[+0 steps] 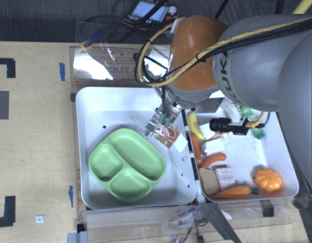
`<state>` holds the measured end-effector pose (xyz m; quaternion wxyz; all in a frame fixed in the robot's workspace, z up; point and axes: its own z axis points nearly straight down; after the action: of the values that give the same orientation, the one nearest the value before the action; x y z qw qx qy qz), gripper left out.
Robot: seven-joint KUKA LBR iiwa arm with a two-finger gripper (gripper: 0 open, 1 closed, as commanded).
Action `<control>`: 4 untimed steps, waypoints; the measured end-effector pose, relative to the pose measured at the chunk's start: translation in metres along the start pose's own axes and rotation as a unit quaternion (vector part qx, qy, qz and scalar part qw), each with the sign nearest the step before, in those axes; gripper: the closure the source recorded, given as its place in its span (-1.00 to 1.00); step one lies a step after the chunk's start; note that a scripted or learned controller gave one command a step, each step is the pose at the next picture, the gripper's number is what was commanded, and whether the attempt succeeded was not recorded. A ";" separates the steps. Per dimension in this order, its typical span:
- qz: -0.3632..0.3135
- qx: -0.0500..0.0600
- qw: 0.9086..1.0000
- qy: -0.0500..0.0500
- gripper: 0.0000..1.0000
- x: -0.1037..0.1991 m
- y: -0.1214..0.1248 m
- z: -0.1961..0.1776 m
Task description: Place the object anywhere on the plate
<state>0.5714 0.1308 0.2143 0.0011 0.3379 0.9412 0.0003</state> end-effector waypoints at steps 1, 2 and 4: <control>0.041 0.001 0.999 0.002 1.00 0.008 -0.048 0.066; -0.076 0.002 0.997 0.003 1.00 0.042 -0.051 0.063; -0.104 0.002 0.995 0.003 1.00 0.078 -0.041 0.024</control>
<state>0.4855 0.1488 0.1903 -0.0022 0.2381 0.9712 -0.0010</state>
